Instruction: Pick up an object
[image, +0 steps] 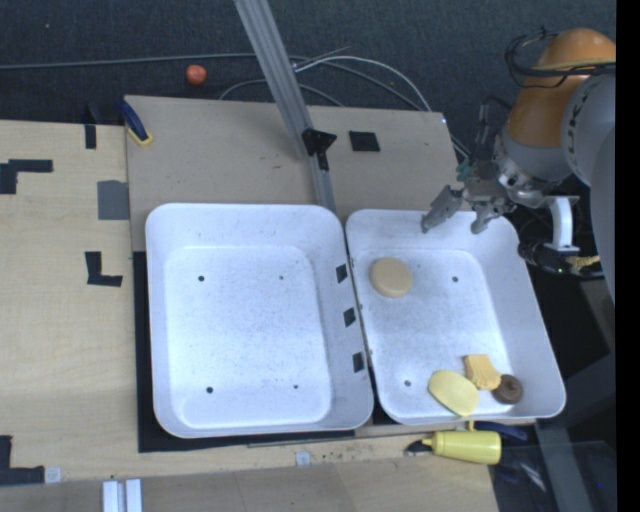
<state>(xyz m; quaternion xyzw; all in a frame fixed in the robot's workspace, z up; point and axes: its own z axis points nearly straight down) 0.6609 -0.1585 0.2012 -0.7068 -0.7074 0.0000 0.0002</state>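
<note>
The pincer (461, 219) hangs over the far rim of the right-hand shallow white plastic bin (520, 300), its two grey fingers (437, 214) spread well apart and pointing down toward the bin. Nothing sits between them; the pincer is released and touches no object. Above it rises the grey arm with its orange band (545, 105), reaching in from the right.

Just below and to the left of the pincer, near the middle of the right bin's floor, lies a round tan disc-shaped object (391, 277), apart from the fingers. Toward the near right corner of the same bin, three things cluster close together: a pale yellow oval object (454, 392), a small orange-tan block (481, 371) just beside it, and a small dark brown ring (508, 389) at the block's right.

The left-hand shallow white bin (160, 300) stands side by side with the right one, their rims touching. Outside the bins, at the near edge of the surface, lies a yellow bottle-like object (466, 446). A small red-orange ball (196, 73) rests far off on the dark floor beyond the surface (60, 300).
</note>
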